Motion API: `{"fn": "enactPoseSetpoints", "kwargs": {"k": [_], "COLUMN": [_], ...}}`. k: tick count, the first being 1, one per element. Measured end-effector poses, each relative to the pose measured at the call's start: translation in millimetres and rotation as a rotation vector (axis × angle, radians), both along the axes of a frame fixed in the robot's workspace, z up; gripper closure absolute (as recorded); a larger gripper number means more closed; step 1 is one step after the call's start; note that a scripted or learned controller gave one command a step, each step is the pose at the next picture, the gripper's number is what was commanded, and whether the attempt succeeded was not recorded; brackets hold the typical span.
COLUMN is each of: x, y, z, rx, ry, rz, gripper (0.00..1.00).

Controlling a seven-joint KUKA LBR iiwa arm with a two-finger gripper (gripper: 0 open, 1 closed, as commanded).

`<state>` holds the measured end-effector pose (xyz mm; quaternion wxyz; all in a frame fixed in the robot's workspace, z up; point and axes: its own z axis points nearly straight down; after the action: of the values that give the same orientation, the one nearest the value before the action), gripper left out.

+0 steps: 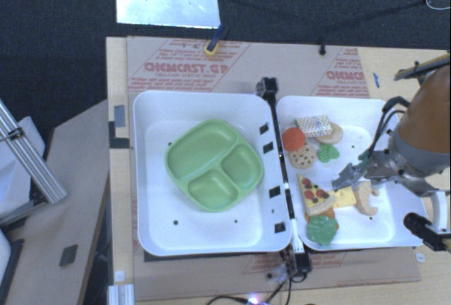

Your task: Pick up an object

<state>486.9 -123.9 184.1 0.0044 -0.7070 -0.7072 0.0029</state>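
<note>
One yellow cheese-like wedge (344,198) lies just beneath the gripper (347,177); whether its fingers are parted, I cannot tell.

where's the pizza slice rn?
In the right bin, lower-left area: the pizza slice lies between the cookie above and the green broccoli piece below.

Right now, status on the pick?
Gripper low over right bin, beside pizza slice and yellow piece. Nothing seen held. Toy food crowded close.
</note>
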Motion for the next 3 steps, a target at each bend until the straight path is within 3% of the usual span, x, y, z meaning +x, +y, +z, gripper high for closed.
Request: {"fn": "enactPoseSetpoints", "kwargs": {"k": [1,3], "x": [2.9,11.6], "y": [0.1,-1.0], "z": [4.9,-91.0], "rx": [-0.002,-0.002], "ry": [-0.011,-0.012], "rz": [0.003,0.000], "gripper": [0.00,0.00]}}
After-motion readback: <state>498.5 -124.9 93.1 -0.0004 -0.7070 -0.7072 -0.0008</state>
